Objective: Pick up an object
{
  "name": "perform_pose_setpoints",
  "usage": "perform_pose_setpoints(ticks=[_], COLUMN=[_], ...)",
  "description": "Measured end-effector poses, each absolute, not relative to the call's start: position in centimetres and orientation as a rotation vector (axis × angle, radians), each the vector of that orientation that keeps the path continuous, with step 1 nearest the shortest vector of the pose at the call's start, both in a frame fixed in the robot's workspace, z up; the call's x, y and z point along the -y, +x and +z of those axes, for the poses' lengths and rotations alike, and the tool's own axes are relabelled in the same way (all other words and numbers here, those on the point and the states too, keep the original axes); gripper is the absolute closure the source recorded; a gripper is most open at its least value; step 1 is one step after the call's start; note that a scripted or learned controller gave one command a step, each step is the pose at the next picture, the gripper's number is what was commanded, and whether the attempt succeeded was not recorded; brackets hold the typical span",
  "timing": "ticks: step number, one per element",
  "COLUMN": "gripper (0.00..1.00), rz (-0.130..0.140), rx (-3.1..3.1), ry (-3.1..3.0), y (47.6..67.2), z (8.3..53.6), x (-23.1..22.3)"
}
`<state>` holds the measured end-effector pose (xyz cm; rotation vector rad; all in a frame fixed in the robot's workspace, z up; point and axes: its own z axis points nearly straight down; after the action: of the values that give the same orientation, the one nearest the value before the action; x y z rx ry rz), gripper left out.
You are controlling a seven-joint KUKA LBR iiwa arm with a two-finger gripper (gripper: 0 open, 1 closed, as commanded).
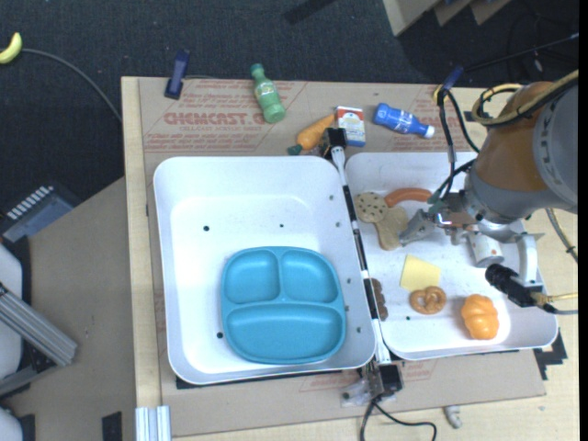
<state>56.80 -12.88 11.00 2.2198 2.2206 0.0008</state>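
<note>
Your pincer [421,229] sits in the right bin [524,338], fingers spread over a tan bone-shaped toy [390,228], nothing pinched; cheese wedge [420,271] at its six o'clock, pretzel [427,299] just below

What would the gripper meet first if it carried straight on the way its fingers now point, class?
Probably the tan cookie-shaped toy: the gripper points left and down at it in the right bin. Depth is unclear, so it may be touching already.
</note>
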Motion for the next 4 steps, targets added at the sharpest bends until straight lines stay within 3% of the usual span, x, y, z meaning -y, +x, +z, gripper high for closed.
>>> perform_pose_setpoints(ticks=[1, 2, 3, 4], gripper=[0.00, 0.00, 0.00, 0.00], rz=[-0.001, 0.001, -0.001, -0.001], rx=[-2.222, -2.221, -2.222, -2.223], ry=[2.223, 2.220, 2.223, 2.224], y=[50.4, 56.5, 51.9, 50.5], z=[8.4, 8.5, 8.4, 8.4], x=[10.3, 11.0, 9.8, 10.6])
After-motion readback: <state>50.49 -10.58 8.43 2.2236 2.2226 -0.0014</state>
